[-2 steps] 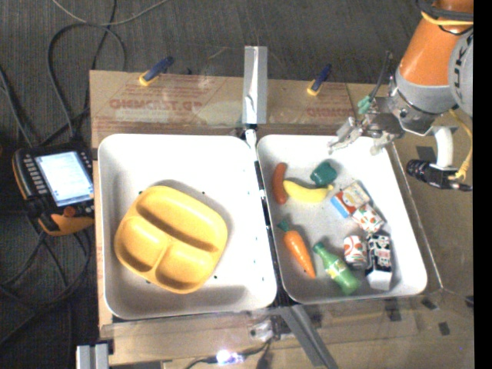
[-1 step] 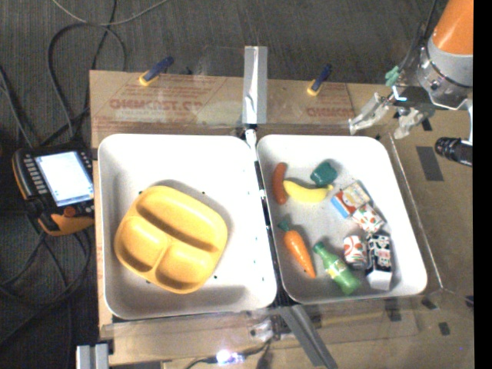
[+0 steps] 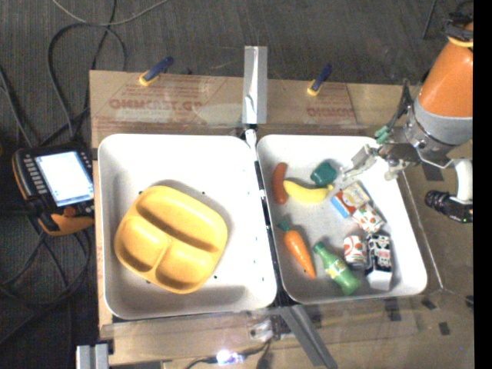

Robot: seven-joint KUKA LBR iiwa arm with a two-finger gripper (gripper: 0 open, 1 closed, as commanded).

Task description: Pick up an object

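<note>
The right bin (image 3: 411, 229) holds several toys. A yellow banana (image 3: 307, 192) lies beside a red sausage (image 3: 280, 183) and a teal block (image 3: 324, 173). A carrot (image 3: 300, 252) and a green bottle (image 3: 338, 269) lie nearer the front. Small cartons (image 3: 355, 201) and a red-and-white can (image 3: 352, 250) sit at the right. My gripper (image 3: 372, 167) hangs over the bin's back right part, just right of the teal block and above the cartons. It looks open, with nothing between its fingers.
A yellow divided plate (image 3: 173, 237) lies in the left bin (image 3: 111, 175). A metal post (image 3: 254, 83) stands behind the wall between the bins. A tablet (image 3: 58, 177) and cables lie left of the bench. Two clamps (image 3: 156, 70) grip the cardboard at the back.
</note>
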